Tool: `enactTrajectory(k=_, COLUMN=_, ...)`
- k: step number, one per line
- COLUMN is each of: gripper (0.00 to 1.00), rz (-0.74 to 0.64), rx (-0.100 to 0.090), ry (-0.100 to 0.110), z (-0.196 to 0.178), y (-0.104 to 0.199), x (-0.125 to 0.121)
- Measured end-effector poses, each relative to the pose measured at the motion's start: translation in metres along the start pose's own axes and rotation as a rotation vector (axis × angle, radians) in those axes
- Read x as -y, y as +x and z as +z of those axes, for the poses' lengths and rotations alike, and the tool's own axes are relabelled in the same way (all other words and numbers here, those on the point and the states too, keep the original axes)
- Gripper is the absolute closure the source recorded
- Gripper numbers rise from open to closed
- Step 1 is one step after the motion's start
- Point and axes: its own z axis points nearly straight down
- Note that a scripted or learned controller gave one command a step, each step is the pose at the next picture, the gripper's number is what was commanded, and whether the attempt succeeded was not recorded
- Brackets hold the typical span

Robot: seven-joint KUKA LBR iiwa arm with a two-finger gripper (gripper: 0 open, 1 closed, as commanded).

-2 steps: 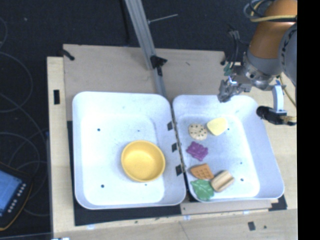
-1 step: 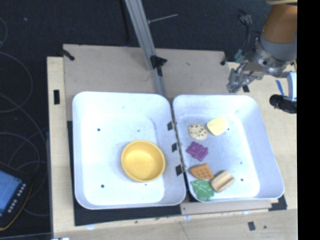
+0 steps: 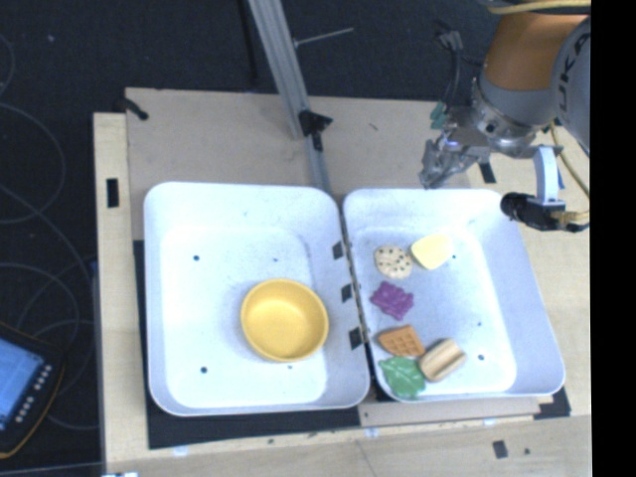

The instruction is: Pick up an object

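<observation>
A green piece (image 3: 400, 376) and a tan roll (image 3: 441, 359) lie nearest, in the right bin (image 3: 517, 296). The gripper (image 3: 438, 167) hovers above that bin's far rim, its grip unreadable; nothing hangs beneath. A yellow bowl (image 3: 284, 318) occupies the left bin (image 3: 199, 227).

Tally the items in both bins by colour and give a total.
Yellow: 2, bowl and yellow piece
Purple: 1, purple piece
Green: 1, green piece
Orange: 1, cracker
Tan: 2, cookie and bread roll
Total: 7
</observation>
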Motion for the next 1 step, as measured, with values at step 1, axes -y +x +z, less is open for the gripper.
enactTrajectory(k=1, gripper=1.0, rz=0.0, rx=0.001, ry=-0.001, z=0.0051, y=0.0455, x=-0.0116)
